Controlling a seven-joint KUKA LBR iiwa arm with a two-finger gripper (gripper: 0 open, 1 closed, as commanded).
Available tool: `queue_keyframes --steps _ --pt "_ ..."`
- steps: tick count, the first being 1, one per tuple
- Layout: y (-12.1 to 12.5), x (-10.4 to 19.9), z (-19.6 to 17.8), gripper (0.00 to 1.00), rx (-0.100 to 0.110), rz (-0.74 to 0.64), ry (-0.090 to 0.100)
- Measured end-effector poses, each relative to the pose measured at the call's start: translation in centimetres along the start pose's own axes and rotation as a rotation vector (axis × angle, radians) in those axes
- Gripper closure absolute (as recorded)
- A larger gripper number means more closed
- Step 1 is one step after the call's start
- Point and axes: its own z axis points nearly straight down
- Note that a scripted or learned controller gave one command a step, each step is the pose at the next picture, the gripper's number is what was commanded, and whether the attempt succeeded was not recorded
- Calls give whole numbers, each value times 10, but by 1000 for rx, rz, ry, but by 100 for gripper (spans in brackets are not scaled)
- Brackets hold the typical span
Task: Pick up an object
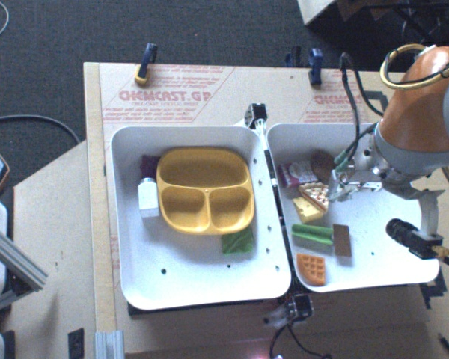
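My gripper (337, 185) hangs low over the right bin (389, 271), in its upper middle part. Just left of it lies a toy pizza slice (314, 194), with a yellow cheese wedge (307, 211) beneath that. A dark pink packet (298, 173) and a brown round piece (322, 161) sit at the bin's back left. Toward the front lie a green bean pod (312, 235), a brown bar (342, 240) and an orange waffle (311, 268). Nothing is visibly held.
The left bin (127, 253) holds a yellow divided plate (206, 189), a white bottle (148, 197), a purple item (150, 164) and a green piece (238, 242). The grey arm with its orange band (423, 118) covers the right bin's back right. A black camera part (408, 236) juts over the right side.
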Motion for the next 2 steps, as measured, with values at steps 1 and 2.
queue_keyframes --steps 1,2 --pt "2 -4 -2 100 0 4 -1" --pt "1 -3 -2 100 2 5 -1"
